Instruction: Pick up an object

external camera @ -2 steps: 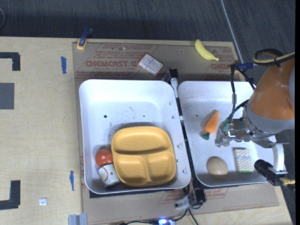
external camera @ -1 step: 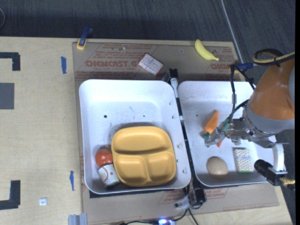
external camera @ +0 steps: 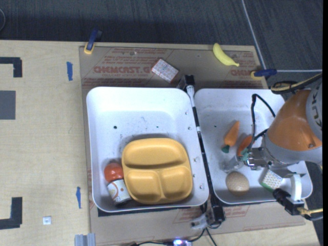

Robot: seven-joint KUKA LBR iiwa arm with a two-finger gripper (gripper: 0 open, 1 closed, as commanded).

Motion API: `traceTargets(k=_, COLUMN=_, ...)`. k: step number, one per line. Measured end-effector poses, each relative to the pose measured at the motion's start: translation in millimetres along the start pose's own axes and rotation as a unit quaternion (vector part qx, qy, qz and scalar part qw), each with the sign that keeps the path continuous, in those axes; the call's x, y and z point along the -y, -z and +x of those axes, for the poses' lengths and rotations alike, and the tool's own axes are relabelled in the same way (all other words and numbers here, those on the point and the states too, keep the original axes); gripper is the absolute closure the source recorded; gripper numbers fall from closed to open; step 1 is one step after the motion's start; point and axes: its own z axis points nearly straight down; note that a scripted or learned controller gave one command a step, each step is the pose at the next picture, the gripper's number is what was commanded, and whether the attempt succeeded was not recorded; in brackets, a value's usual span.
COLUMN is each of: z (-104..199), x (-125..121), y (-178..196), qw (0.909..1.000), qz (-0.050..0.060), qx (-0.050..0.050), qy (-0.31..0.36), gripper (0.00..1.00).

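Gripper (external camera: 245,159) in right bin | carrot (external camera: 232,132) just beside, up-left

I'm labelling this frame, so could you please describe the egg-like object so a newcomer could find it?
Look in the right bin, at its front edge nearest the camera. The beige egg-shaped object lies there, below the two toy carrots; it alone is pale, rounded and plain, unlike the slim orange carrots.

A yellow banana (external camera: 225,55) is seen at the upper right of the frame, on the brown cardboard sheet (external camera: 128,68). A small patterned box (external camera: 164,70) is seen at upper centre. Blue clamps (external camera: 92,40) are fixed at the sheet's corners. Black tape marks (external camera: 13,66) are laid at far left.
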Motion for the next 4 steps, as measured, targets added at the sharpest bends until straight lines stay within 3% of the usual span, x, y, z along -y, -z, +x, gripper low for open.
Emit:
traceTargets(k=1, z=0, x=-1, y=10, qw=1.0000, qz=-0.001, qx=0.000, qy=0.000, gripper=1.00)
traceTargets(k=2, z=23, x=-65, y=27, qw=1.0000, qz=0.002, qx=-0.001, qy=0.001, gripper=1.00)
traceTargets(k=4, z=23, x=-66, y=47, qw=1.0000, qz=0.000, qx=0.000, qy=0.002, gripper=1.00)
